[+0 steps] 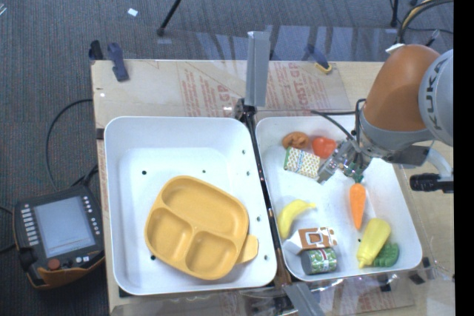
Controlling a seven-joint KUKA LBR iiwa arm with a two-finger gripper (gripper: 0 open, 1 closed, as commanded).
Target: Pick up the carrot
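In the right bin, toward its right wall:
Carrot: the carrot [358, 205] lies flat on the bin floor, lengthwise front to back, its green top at the far end and its tip toward the table's front edge.
End effector: the end effector [342, 165] hangs just above and to the left of the carrot's green top, close to it; I cannot tell how far open it is, and nothing can be seen in its hold.
Arm: the arm [404, 96] comes in over the table's right edge, its orange band over the bin's far right corner.
Near neighbours: a yellow corn cob [372, 240] lies just in front of the carrot's tip, with a green vegetable [385, 255] beside it at the bin's front right corner.
Far end of the bin: a red tomato [323, 146], a brown pastry-like item [296, 139] and a small patterned packet [301, 161] lie to the left of the end effector.
Front left of the bin: a banana [293, 214], a small carton [318, 237] and a green can [319, 260] lying on its side.
Right bin: the right bin [270, 181] sits at the table's right side.
Left bin: the left bin [126, 152] sits alongside and holds a yellow divided plate [196, 227], well apart from the carrot.
Table: the table [185, 85] shows bare board along its far edge.
Off the table: a teach pendant [59, 233] lies on the floor past the left edge.
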